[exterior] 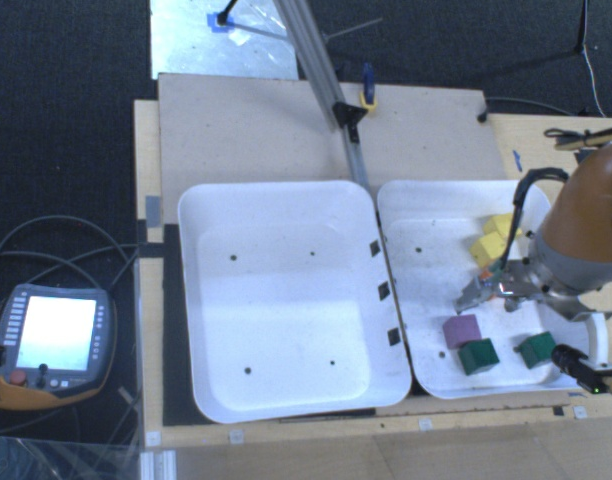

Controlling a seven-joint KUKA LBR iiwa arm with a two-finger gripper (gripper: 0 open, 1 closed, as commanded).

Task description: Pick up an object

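The right bin [416,268] holds a yellow piece [491,241] near its far right, a purple block [462,330], a dark green block [478,356] just in front of it, and another green block [537,349] to the right. My gripper [486,291] hangs over the bin between the yellow piece and the purple block, a little above and right of the purple one. The grey and orange arm [586,218] behind it hides the bin's right side. Nothing shows held in the gripper.
The left bin [276,298] lies beside the right one, joined by black clips [383,290]. A slanted metal pole [316,58] crosses the back board. A teach pendant [48,343] lies on the floor at left.
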